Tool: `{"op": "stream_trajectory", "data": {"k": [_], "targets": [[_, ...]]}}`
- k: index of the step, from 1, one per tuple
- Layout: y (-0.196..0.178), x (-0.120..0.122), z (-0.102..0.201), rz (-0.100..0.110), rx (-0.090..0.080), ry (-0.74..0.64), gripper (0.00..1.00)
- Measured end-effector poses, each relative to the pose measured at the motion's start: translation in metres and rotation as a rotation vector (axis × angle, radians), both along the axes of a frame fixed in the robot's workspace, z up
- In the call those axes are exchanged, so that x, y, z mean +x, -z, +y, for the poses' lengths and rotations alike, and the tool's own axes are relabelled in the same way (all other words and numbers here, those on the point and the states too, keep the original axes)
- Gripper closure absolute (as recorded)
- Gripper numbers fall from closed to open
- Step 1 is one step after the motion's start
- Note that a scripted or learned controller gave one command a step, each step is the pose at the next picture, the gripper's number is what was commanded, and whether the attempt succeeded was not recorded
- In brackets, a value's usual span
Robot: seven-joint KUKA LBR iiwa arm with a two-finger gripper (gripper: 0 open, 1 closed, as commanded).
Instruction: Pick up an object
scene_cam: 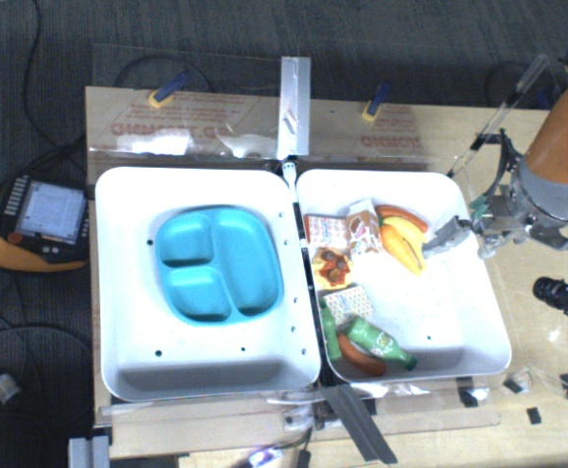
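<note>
Yellow banana [403, 242] in right bin [478, 291], upper middle, long axis slanting down-right. End effector [451, 234] just right of it, at bin's right side; grip state: cannot tell. Coming move: leftward, short.

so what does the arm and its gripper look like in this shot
The arm enters at the right edge. It has an orange band, with a grey section below it. The wrist is a cluster of grey and dark metal parts, with thin dark cables looping up past it. The gripper is a slim grey piece pointing out over the right bin. No markings are legible.
</note>
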State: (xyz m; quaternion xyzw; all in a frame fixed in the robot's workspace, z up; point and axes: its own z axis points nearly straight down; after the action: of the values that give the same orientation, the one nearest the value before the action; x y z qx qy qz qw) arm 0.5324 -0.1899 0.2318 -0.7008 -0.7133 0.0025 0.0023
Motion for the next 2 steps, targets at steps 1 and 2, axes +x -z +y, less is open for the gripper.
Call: {"op": "stream_trajectory", "data": {"k": [1,2], "targets": [[0.086,0.044,0.017,0.001,0.001,0.015,0.00],[0.141,0.090,-0.013,-0.002,0.002,-0.044,0.00]]}}
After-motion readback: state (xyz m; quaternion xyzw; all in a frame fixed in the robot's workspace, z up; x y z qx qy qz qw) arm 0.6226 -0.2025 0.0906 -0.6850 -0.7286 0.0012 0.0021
